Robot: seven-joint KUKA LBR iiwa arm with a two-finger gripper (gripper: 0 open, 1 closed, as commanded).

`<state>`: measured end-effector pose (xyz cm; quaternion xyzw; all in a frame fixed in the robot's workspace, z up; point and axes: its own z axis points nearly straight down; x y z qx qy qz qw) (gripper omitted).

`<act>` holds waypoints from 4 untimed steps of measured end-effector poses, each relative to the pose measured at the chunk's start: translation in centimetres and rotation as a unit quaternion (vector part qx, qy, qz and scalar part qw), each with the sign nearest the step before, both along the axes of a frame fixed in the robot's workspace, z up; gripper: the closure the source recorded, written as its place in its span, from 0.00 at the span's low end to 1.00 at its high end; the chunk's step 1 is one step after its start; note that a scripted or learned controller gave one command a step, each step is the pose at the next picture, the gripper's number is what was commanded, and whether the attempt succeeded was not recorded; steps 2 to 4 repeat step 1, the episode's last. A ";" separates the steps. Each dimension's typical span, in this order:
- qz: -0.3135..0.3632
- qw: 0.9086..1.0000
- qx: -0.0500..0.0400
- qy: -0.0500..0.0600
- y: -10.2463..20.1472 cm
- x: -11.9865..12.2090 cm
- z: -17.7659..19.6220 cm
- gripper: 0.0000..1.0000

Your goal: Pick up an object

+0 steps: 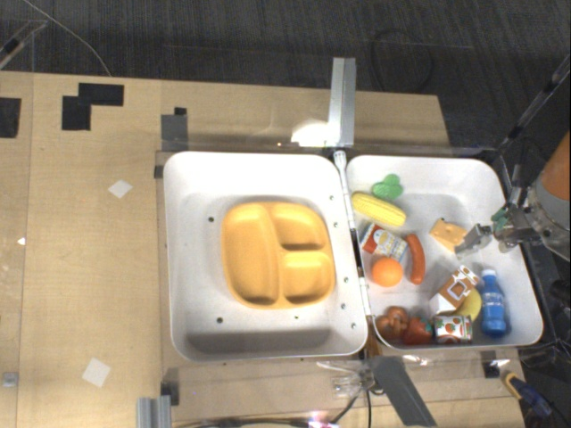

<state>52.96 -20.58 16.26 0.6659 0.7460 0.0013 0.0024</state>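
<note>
We see the arm reaching in at the right edge of the right bin (500, 185), its gripper (482, 236) hovering just beside a pale yellow cheese wedge (448, 233). We cannot tell how far the pincer is parted at this size, and nothing shows between its tips, so we judge that it holds nothing yet. The candidates all lie in that bin: a corn cob (378, 209) under a green toy (387, 186), an orange (386, 273) touching a red sausage (416, 258), a small printed carton (384, 240), a blue bottle (492, 304) near a banana (472, 306), and a can (452, 329) at the near wall. The left bin (192, 266) carries a yellow divided tray (277, 252). We take this as the approach step, with the cheese wedge the nearest target. The next move, in our judgement, calls for centring over the wedge and descending without clipping the bin wall.
</note>
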 end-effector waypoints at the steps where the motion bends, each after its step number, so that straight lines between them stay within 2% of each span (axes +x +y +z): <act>1: 0.065 0.998 -0.002 -0.003 1.7 6.0 -7.4 0.00; 4: 0.065 0.998 -0.002 -0.003 1.7 6.0 -7.4 0.00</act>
